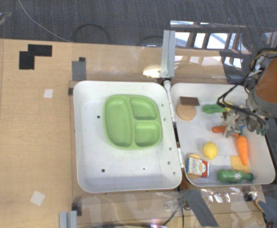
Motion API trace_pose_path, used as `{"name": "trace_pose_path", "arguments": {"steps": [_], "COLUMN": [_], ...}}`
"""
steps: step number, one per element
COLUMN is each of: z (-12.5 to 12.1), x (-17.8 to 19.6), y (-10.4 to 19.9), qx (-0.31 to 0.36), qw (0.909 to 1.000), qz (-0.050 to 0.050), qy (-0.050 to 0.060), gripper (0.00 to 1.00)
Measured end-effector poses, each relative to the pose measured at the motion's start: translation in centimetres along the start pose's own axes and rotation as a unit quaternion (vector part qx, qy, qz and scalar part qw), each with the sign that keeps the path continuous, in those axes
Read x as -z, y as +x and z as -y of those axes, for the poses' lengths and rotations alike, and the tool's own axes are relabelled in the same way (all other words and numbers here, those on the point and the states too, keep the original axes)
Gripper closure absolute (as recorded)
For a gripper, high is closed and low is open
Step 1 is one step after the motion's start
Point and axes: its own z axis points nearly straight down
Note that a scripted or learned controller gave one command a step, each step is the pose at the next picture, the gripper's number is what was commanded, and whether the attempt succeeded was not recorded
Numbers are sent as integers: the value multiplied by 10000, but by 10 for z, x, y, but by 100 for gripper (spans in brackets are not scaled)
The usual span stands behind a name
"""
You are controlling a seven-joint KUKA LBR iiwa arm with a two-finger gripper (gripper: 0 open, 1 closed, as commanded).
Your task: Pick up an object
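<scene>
You can't tell the end effector (pixel 235 125) state, it sits low in the right bin (pixel 271 172) amid the carrot (pixel 243 149) and small orange piece (pixel 218 129), so it may nudge them and miss.

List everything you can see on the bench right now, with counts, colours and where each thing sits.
Bins: 2, white, side by side on the bench.
Divided plate: 1, light green, middle of the left bin.
Round cookie-like piece: 1, tan, right bin, far left corner.
Brown block: 1, dark brown, just behind the tan piece.
Green vegetable: 1, right bin, far middle.
Lemon: 1, yellow, right bin, centre.
Carrot: 1, orange, right side of right bin.
Cheese wedge: 1, yellow, near the carrot's tip.
Small carton: 1, red and white, near left corner.
Bottle: 1, green, lying along the near edge.
Gripper: 1, grey, low over the right bin.
</scene>
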Motion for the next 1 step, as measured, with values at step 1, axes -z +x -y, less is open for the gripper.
{"name": "trace_pose_path", "arguments": {"steps": [1], "z": [-49], "x": [103], "y": [-31], "qx": [-339], "qw": [9994], "qz": [-25], "qy": [-13], "gripper": [100]}}
